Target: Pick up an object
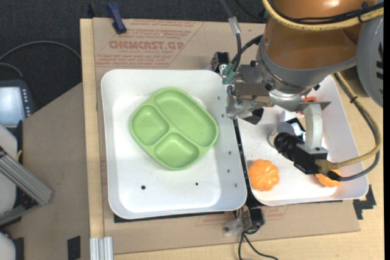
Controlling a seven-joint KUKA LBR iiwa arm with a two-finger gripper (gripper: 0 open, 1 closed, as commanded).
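Gripper [245,108] low over the far left side of the right bin [348,131], just beside the wall shared with the left bin [116,149]; open or closed, impossible to tell. Small orange pumpkin [263,173] loose in the right bin's near left corner, apart from the gripper. Green divided plate [174,128] flat in the left bin.

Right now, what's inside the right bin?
A small orange pumpkin sits in its near left corner. The arm covers much of the right bin, so whatever lies beneath it is hidden.
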